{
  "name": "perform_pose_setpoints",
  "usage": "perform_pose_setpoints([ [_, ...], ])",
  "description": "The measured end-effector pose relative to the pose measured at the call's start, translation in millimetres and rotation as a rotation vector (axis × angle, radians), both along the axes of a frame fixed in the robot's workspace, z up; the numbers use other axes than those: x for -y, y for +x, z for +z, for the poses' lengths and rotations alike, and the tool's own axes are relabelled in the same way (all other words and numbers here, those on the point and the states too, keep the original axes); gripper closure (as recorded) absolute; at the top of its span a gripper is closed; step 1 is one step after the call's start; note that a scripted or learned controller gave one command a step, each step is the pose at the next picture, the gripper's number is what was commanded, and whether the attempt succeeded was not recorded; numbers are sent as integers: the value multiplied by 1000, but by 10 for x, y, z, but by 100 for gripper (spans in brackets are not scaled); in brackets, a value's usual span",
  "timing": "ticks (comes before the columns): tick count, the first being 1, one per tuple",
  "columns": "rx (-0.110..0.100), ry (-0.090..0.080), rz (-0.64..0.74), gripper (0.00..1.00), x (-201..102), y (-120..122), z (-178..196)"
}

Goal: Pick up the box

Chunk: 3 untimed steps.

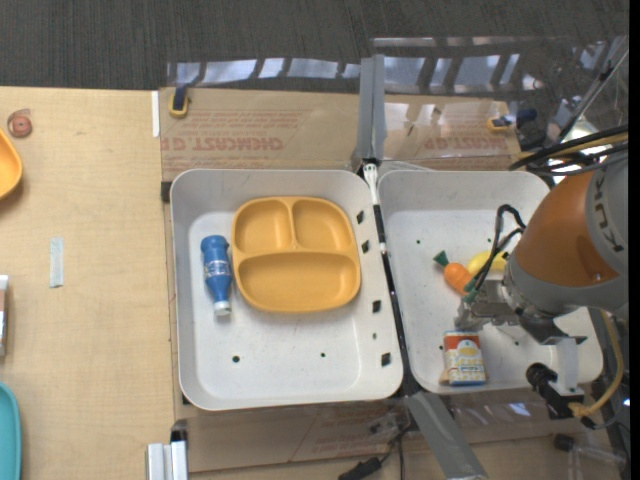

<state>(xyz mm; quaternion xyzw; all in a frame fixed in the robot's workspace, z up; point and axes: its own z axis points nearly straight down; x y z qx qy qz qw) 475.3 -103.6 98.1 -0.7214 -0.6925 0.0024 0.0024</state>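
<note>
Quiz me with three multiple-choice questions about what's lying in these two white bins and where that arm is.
1. Where does the box lie?
A. right bin, near its front edge
B. left bin
C. on the wooden bench

2. What colour is the bottle?
A. red
B. blue
C. green

3. How does the divided plate sit?
A. stacked on the box
B. standing on edge
C. flat in the left bin, bottle beside it

Answers: A, the box sits just below the gripper in the right bin; B, its body is blue; C, it lies flat.

Arm [575, 243] angled downward, claw [472, 314] hanging low.
</note>
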Motion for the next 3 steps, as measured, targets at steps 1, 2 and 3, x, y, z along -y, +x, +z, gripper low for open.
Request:
perform_pose_setpoints([
  [1, 0, 0, 0, 0, 0, 0, 0],
  [2, 2, 0, 17, 0, -97, 7, -76],
  [3, 3, 0, 16, 0, -67, 10, -74],
])
